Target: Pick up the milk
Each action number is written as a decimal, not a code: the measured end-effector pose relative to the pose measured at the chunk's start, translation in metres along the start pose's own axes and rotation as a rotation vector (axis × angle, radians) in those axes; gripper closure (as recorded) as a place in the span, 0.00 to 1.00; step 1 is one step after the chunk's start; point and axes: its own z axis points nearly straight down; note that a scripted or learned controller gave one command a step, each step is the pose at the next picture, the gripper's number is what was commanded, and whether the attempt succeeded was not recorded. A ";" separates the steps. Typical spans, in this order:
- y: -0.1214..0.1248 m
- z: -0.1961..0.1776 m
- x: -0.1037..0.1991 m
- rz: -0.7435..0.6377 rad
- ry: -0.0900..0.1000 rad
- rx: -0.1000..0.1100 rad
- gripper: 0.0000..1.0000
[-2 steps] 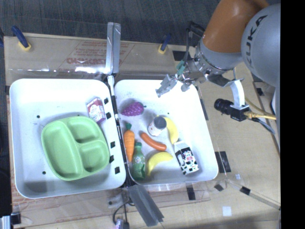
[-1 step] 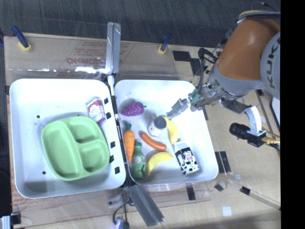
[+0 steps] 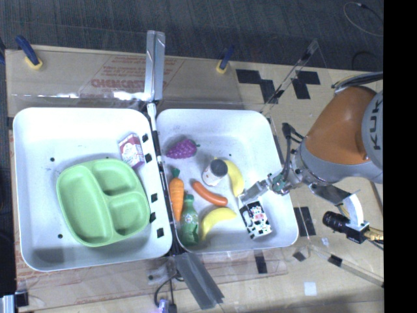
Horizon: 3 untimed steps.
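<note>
Two shallow white bins sit side by side on the counter (image 3: 273,70), seen from above at a slant. The left bin (image 3: 39,149) contains a green divided plate (image 3: 104,202) with three compartments and, just beside the plate's upper right rim, a small red-and-white carton (image 3: 131,150) lying near the wall shared with the other bin.

The right bin (image 3: 254,126) contains a purple bunch of grapes (image 3: 182,149) near its upper left, an orange carrot (image 3: 176,197) along its left wall, a green bottle (image 3: 189,220) below the carrot, a small white jar with a dark lid (image 3: 214,171) at the centre, an orange-red sausage-shaped piece (image 3: 210,193) below the jar, and two bananas: one (image 3: 234,177) just right of the jar, the other (image 3: 216,219) beside the green bottle. The milk (image 3: 255,218), a white carton with black cow patches, lies in the lower right corner of this bin, close to the right wall.

The grey arm with the orange band (image 3: 342,132) reaches in from the right. The gripper (image 3: 264,186) hangs over the right bin's right edge, just above the milk and beside the upper banana. Whether the fingers are released or clenched cannot be told; nothing is seen grasped between them.
</note>
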 end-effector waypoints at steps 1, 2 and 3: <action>-0.007 0.095 -0.006 0.044 -0.001 -0.002 0.00; -0.007 0.086 -0.006 0.039 -0.001 -0.001 1.00; 0.011 -0.006 0.045 0.015 0.000 -0.002 1.00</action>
